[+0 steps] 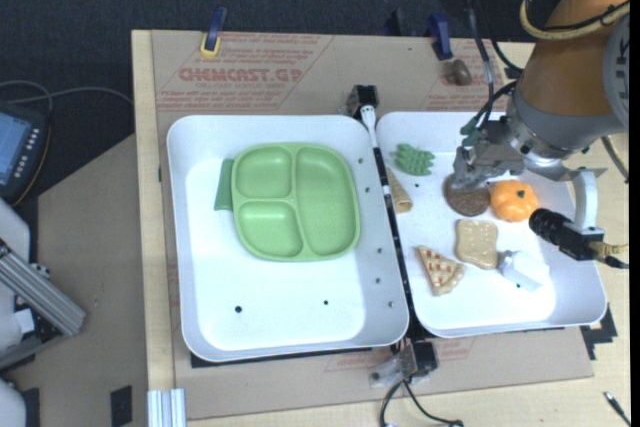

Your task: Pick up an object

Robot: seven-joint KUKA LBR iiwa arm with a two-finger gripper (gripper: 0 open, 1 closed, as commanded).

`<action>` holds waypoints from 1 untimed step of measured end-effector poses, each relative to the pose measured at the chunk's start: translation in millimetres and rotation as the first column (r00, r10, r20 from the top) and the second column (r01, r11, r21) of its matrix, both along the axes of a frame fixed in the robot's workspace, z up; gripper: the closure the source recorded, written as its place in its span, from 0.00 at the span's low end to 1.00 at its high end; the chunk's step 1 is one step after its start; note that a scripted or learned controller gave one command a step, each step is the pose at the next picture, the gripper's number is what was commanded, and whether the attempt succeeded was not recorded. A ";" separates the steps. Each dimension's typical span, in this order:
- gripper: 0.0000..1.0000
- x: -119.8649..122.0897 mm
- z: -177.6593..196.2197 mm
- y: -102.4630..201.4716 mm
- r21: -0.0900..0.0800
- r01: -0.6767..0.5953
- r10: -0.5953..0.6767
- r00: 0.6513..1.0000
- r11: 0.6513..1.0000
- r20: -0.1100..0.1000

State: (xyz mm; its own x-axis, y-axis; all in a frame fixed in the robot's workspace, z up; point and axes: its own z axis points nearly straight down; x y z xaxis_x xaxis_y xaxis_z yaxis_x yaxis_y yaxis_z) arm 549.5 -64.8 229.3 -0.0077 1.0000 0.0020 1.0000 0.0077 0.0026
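I see my gripper (470, 177) low in the right bin (570, 300), right over a brown cookie (466, 202) beside the orange pumpkin (513, 201). I cannot tell its grip.

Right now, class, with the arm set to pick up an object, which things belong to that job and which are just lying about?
Part of the job:
- gripper, low over the right bin
- brown disc under it
- orange pumpkin
- toast slice
- pizza wedge
- green leafy piece

Just lying about:
- green divided plate in the left bin
- clamps on the board
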 end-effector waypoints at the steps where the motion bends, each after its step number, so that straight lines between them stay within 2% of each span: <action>1: 1.00 6.2 6.1 49.2 -0.001 0.002 -0.002 1.000 1.000 0.000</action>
